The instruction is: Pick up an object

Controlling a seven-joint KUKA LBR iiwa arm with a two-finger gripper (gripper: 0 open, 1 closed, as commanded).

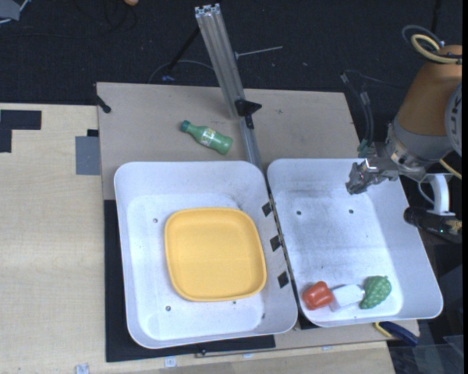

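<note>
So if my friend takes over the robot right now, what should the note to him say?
Gripper: it hangs over the far right part of the right bin, with nothing seen between its fingers. Whether they are open or shut is too small to tell.

Things to pick: a red toy, a small white block and a green bunch of grapes sit in a row at the near edge of the right bin. A yellow plate lies in the left bin. A green bottle lies on the bench behind the bins.

Done: nothing picked up yet.

Left: lower onto one object, grip it, lift it.
</note>
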